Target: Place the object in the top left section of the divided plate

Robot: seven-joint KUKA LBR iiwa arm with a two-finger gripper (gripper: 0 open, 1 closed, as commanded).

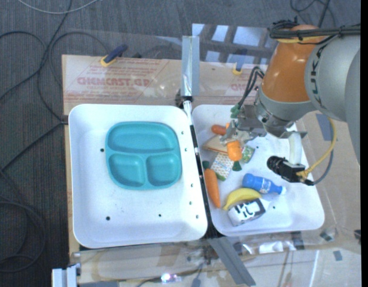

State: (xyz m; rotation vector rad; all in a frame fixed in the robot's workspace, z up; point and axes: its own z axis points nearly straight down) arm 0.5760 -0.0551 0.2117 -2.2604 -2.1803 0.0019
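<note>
The pincer [236, 137] hovers in the right bin, clenched on a small orange plastic carrot chunk [233, 150], well apart from the teal divided plate [144, 154].

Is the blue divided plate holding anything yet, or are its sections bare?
Bare. The divided plate in the left bin shows plain blue in all three sections.

The divided plate [143, 155] lies bare and open from above; toys crowd the right bin [303, 217].
</note>
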